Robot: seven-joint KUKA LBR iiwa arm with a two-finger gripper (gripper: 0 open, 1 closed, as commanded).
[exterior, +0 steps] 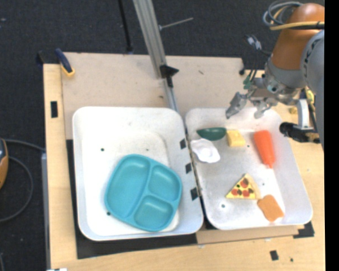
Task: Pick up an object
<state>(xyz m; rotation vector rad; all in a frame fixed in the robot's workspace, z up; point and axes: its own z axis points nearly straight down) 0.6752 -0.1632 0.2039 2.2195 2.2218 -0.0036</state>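
Now, from the camera above the bench, the gripper [246,107] hangs over the far edge of the right bin [296,168]. Its two fingers [235,105] are spread well apart, and between them I see only the white floor of the bin and the bench, so the pincer is wide and holds nothing. It touches no object, as far as I can tell. The grey arm with the orange band [296,35] comes in from the right.

In the right bin, nearest to the gripper, a small yellow block [235,138] lies just beside a dark green bowl-like piece [212,133]. A white crumpled thing [206,151] lies just below the green piece, near the bin's left wall. An orange carrot [264,147] lies to the right of the yellow block, apart from it. Closer to the front, a toy pizza slice [243,189] and an orange-brown piece [270,208] lie close together.

The left bin [90,129] holds a turquoise divided plate [143,192] toward its front.
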